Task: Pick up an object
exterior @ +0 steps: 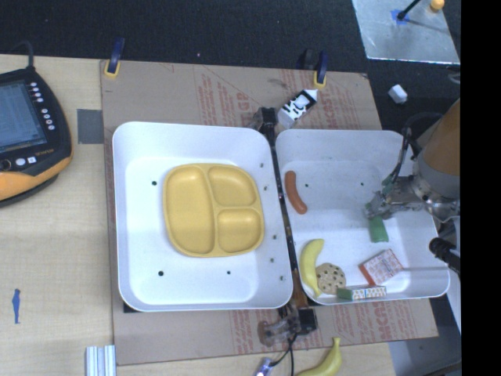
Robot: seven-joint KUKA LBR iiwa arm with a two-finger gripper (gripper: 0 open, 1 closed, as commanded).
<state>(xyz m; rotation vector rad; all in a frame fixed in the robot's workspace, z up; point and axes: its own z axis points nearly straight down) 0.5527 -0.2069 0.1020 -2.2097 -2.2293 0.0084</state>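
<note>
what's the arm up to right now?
The grey KUKA arm reaches in from the right over the right-hand white bin. Its two-finger gripper sits just above a small green block on the bin floor. Whether it has the block is not clear from this view. Also in that bin: an orange-red sausage, a yellow banana, a round cookie and a red-and-white packet. The left white bin holds a yellow divided plate.

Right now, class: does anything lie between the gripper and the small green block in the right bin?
Nothing visible does. The gripper is directly above the green block, with bare bin floor around them; the red packet lies nearer the bin's front wall.
</note>
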